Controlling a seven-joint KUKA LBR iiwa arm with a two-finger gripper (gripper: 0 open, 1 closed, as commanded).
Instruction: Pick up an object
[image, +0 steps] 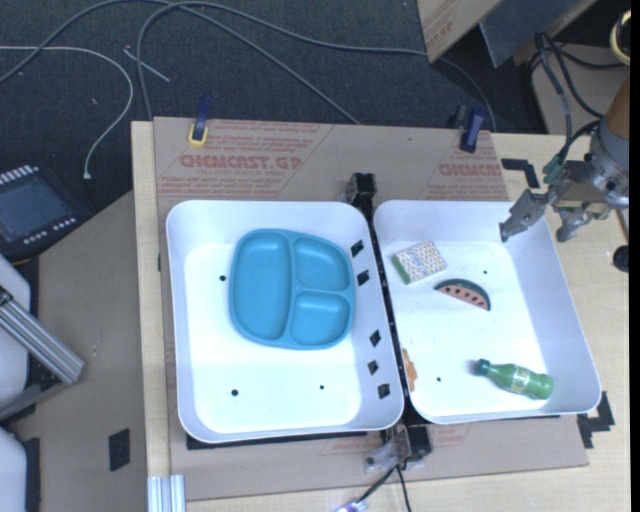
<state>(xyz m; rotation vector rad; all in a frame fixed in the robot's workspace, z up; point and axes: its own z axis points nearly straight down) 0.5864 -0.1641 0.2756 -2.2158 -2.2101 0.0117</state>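
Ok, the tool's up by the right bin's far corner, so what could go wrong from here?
1. The tool hangs over the right bin's far rim, so a straight descent might hit the wall.
2. The green bottle lies on its side near the front wall; it may roll away when touched.
3. The watermelon slice and patterned packet lie flat and close together, so a grasp could miss or nudge both.

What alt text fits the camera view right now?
The claw hangs open over the right bin's far right corner, holding nothing. That bin holds a checkered packet, watermelon slice and green bottle; the left bin holds a blue divided plate.
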